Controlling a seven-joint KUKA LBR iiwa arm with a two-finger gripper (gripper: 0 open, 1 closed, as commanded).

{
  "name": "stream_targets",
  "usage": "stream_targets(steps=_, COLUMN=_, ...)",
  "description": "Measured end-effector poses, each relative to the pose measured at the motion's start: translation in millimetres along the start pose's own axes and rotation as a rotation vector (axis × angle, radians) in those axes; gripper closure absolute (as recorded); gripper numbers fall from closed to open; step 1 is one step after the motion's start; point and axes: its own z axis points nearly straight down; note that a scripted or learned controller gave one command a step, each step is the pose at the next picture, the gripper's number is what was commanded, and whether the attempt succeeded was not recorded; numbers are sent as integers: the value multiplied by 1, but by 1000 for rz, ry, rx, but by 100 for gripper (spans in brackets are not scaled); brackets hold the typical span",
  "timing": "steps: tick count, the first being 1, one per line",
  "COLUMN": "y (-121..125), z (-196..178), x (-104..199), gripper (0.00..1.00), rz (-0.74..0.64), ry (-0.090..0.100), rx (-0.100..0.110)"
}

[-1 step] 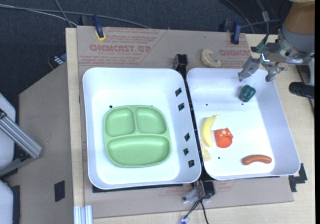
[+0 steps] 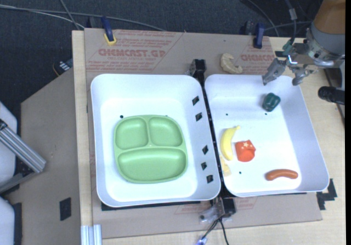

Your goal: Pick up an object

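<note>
**A:** Nearest you at that moment was the front rim of the right bin (image 2: pixel 274 190), and just inside it lay the toy sausage (image 2: pixel 282 174). Further in sat the red strawberry-like toy (image 2: pixel 245 151), touching the yellow banana (image 2: pixel 228 141) on its left.

**B:** And the object you'd go for?

**A:** The dark green toy (image 2: pixel 270 101), alone toward the back of that same bin, well apart from the others. It was the piece closest to the gripper (image 2: pixel 285 71).

**B:** How would it handle?

**A:** You'd expect it to be light, stiff plastic, smooth and rounded, so it could squirt out of a pinch. I'd have you take it across its middle, the widest part, with the fingers low on its sides.

**B:** What were the jaws doing?

**A:** They were spread apart, two fingers splayed with nothing between them. The gripper hung over the back edge of the right bin, just behind the green toy and not touching it.

**B:** The other bin?

**A:** The left bin (image 2: pixel 104 129) held a green divided plate (image 2: pixel 149 148), lying flat. Behind the bins, a beige piece (image 2: pixel 231 63) rested on the board.
</note>
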Motion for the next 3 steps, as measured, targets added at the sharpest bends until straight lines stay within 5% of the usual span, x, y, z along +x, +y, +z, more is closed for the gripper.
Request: stream_targets(steps=3, y=-1, z=145, x=-8, gripper=0, rz=0, ry=1, rx=4)
